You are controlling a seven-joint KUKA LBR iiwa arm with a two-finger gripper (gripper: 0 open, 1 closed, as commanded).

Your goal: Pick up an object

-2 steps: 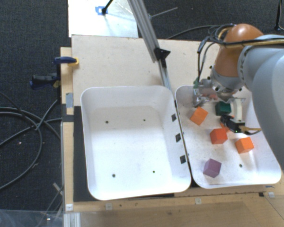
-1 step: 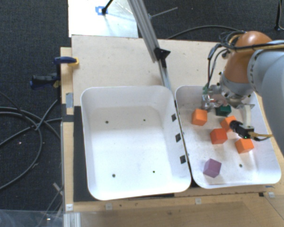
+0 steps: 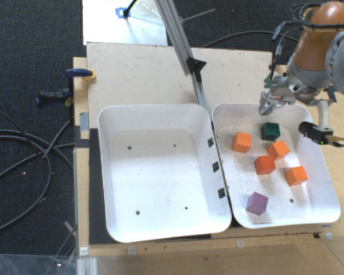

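Hovering claw (image 3: pixel 268 109) above green cube (image 3: pixel 270 132)

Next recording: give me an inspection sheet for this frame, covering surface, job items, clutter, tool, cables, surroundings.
Surface: tan bench board bearing left bin and right bin, side by side.
Job's things: in right bin, dark green block, four orange blocks, purple block.
Clutter: nothing seen.
Tool: tool above right bin's far edge, near green block; finger state unclear.
Cables: black cables on floor at left.
Surroundings: blue clamp, metal pole, dark carpet.
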